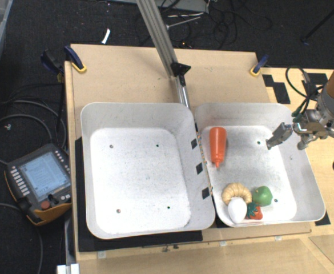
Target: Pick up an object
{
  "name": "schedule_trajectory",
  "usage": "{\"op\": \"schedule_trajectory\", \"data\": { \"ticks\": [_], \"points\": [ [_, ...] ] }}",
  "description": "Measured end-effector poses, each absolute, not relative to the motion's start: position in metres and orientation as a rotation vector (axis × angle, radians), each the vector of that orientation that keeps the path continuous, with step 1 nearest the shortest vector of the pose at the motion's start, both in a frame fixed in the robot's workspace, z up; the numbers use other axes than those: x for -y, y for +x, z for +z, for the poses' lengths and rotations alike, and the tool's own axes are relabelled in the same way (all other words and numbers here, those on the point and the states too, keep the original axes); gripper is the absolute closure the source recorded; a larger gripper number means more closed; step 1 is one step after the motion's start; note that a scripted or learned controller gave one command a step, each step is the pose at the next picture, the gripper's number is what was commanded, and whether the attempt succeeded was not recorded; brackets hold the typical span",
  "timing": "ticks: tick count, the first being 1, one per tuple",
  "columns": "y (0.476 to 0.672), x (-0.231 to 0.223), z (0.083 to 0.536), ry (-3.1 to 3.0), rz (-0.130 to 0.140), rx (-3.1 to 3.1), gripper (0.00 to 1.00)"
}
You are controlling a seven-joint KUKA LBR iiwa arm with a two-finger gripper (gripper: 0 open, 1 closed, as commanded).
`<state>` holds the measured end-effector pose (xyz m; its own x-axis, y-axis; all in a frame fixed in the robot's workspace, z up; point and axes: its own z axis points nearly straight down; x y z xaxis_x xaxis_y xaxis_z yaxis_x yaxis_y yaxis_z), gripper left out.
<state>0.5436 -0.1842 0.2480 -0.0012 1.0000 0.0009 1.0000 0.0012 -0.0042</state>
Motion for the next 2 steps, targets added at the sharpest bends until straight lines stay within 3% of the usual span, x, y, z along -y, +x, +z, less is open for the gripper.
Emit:
{"op": "schedule_trajectory", "data": {
  "ticks": [1, 2],
  "points": [
    [0.545, 0.184, 0.25, -2.22, 0.0, 2.223, 0.0],
    [0.543, 0.186, 0.186, -2.218, 0.006, 2.217, 0.0]
  ]
}}
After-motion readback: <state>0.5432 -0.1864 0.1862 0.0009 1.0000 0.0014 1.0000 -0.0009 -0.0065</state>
